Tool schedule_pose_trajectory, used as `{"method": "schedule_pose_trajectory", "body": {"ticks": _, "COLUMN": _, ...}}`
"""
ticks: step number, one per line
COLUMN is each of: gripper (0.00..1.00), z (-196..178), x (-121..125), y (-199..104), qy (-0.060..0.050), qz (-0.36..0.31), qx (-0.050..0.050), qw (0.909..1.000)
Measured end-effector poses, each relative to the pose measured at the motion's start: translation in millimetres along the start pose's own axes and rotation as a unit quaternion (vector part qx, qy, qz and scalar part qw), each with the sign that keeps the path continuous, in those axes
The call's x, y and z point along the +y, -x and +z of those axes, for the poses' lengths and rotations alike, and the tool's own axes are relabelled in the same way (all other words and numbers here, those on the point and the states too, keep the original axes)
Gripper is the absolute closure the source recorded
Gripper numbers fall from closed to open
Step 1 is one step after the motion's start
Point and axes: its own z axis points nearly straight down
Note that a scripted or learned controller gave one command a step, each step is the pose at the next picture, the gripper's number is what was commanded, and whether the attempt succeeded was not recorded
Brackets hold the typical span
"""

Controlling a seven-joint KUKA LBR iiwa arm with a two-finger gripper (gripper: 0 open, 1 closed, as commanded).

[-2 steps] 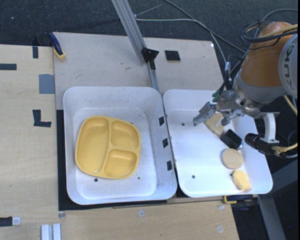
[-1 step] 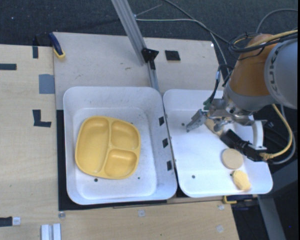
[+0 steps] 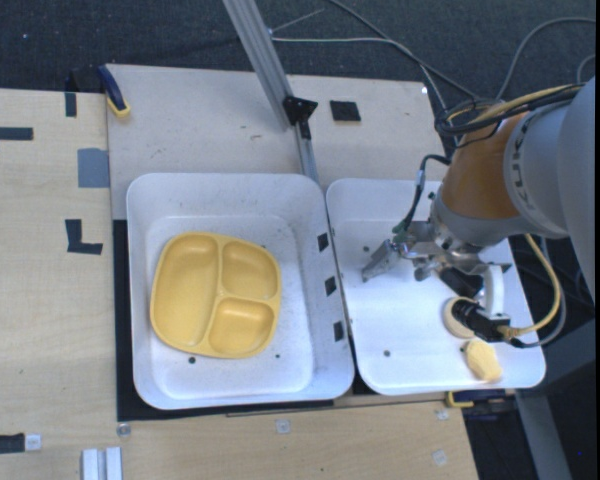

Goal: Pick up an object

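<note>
1. Gripper [image 3: 385,260] low over the right bin [image 3: 380,363], fingers spread apart, nothing between them.
2. One small yellow object [image 3: 483,360] by that bin's near right corner, long axis slanting toward the corner.
3. One yellow divided plate [image 3: 216,294] in the left bin [image 3: 145,368]; two bins altogether.

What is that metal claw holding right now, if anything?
Nothing that can be seen: the claw hangs over the right white bin, away from the small yellow lump.

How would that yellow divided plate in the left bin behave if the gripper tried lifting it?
The plate looks like stiff, light plastic, so it should keep its shape. It lies flat and wide, probably hard to pinch except at the rim. Its glossy surface may slip.
</note>
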Motion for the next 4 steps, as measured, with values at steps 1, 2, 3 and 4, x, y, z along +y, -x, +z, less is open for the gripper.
{"method": "schedule_pose_trajectory", "body": {"ticks": 1, "gripper": 0.0, "z": 40.3, "x": 0.8, "y": 0.4, "qy": 0.004, "qz": 0.0, "qx": -0.001, "qw": 1.0}}
{"method": "schedule_pose_trajectory", "body": {"ticks": 2, "gripper": 1.0, "z": 26.9, "x": 2.5, "y": -0.5, "qy": 0.006, "qz": -0.001, "qx": -0.001, "qw": 1.0}}
{"method": "schedule_pose_trajectory", "body": {"ticks": 3, "gripper": 1.0, "z": -17.6, "x": 9.1, "y": -3.4, "qy": 0.005, "qz": -0.001, "qx": 0.0, "qw": 1.0}}
{"method": "schedule_pose_trajectory", "body": {"ticks": 4, "gripper": 1.0, "z": -70.3, "x": 13.7, "y": -13.6, "qy": 0.005, "qz": -0.001, "qx": 0.0, "qw": 1.0}}
